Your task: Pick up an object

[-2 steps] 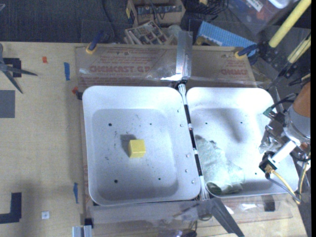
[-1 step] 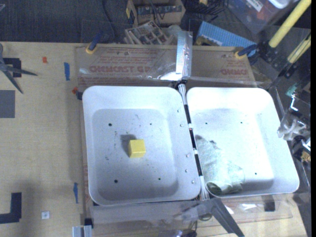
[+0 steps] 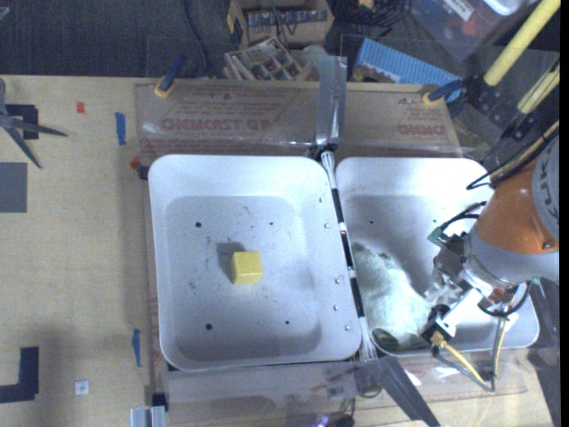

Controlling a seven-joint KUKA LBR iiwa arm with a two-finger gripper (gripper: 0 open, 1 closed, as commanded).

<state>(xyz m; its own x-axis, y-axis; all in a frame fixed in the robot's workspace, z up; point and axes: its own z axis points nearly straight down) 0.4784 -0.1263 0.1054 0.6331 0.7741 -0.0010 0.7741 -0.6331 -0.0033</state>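
- The end effector sits low in the right bin; you cannot tell whether it is open or holding anything.
- A white cloth lies just beside it. A yellow block is in the left bin, well apart.
- The cloth is the likely target: centre over its bulk and descend straight.
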